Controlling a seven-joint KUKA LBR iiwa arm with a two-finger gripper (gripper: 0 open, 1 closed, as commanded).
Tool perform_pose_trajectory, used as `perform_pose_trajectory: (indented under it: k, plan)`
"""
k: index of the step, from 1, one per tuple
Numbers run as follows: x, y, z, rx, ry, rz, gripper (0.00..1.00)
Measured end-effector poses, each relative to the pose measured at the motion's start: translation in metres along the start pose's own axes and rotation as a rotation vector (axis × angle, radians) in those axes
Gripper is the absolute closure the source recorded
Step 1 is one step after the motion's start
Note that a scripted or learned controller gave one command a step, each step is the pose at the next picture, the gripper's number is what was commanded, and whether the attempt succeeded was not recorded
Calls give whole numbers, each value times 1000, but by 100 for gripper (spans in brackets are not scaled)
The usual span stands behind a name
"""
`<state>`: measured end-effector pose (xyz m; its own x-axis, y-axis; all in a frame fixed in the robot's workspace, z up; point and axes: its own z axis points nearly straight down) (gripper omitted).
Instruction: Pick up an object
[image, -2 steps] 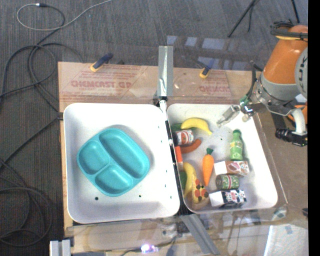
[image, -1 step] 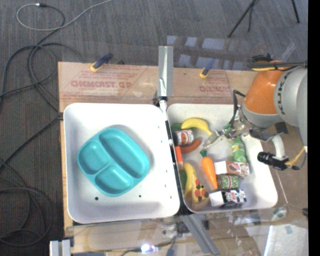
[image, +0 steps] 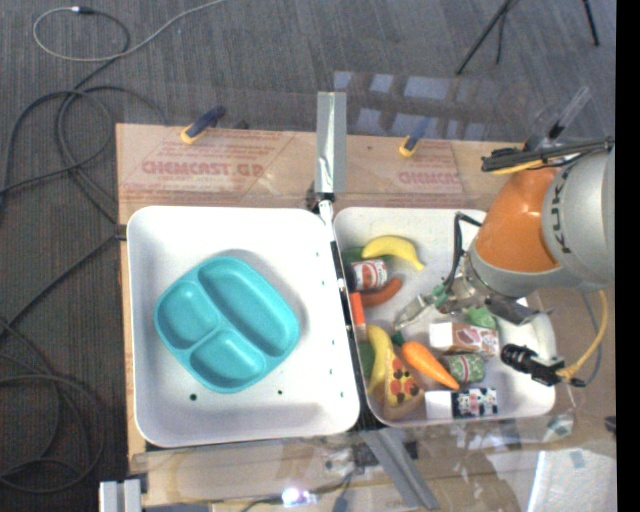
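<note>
My gripper (image: 436, 303) hangs low inside the right bin (image: 440, 224), just above the middle of a pile of toy food. Around it lie a yellow banana (image: 393, 248), a red can (image: 370, 274) and a red sausage (image: 386, 291) toward the back left. A white cube (image: 441, 333) and a brown packet (image: 478, 340) sit directly in front of it. An orange carrot (image: 430, 364), a pizza slice (image: 402, 386), a yellow corn piece (image: 380, 352) and a white carton (image: 465, 403) fill the front. The arm's orange band (image: 515, 230) covers the bin's right part.
The left bin (image: 140, 300) holds a teal divided plate (image: 228, 322). A black cable plug (image: 528, 362) hangs off the arm over the right bin's right rim. A metal post (image: 325, 150) stands behind the seam between the bins. Cables lie on the floor at left.
</note>
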<state>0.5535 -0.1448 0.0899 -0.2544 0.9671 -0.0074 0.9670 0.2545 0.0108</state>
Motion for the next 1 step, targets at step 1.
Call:
perform_pose_trajectory:
  k: [1]
  plan:
    - [22,-45,-7,-37,-20,-27,0]
